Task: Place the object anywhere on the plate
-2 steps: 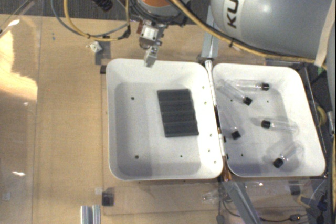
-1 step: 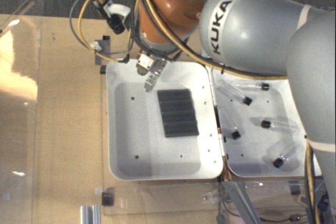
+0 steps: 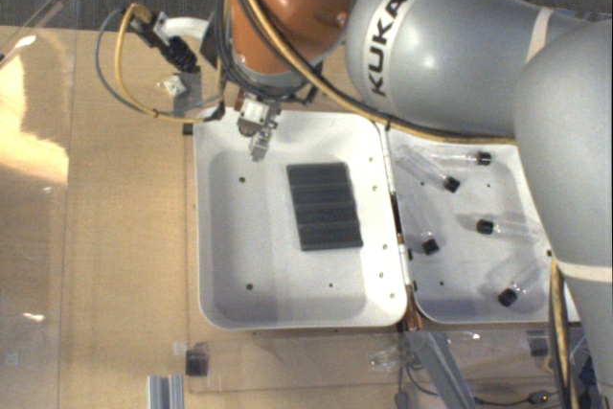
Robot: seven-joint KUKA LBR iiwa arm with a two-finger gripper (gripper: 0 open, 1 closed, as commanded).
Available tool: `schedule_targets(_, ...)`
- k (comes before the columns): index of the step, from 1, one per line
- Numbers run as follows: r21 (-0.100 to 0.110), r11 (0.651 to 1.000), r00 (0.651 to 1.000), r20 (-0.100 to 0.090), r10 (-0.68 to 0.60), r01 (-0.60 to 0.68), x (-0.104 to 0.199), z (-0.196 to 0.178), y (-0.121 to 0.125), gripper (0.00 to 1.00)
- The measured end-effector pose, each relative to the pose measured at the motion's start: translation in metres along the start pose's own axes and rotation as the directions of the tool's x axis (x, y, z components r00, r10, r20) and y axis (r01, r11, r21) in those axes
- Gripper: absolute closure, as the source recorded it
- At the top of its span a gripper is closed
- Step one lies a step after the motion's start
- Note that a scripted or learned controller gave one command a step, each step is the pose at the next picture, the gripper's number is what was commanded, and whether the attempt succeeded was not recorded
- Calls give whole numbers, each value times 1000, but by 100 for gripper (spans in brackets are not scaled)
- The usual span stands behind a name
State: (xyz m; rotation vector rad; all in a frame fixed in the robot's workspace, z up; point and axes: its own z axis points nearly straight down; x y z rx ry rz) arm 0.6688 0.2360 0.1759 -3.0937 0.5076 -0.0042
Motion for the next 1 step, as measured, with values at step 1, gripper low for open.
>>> schedule_targets(1,7,1000,1000,-1,3,-3,1,-12,-1,100)
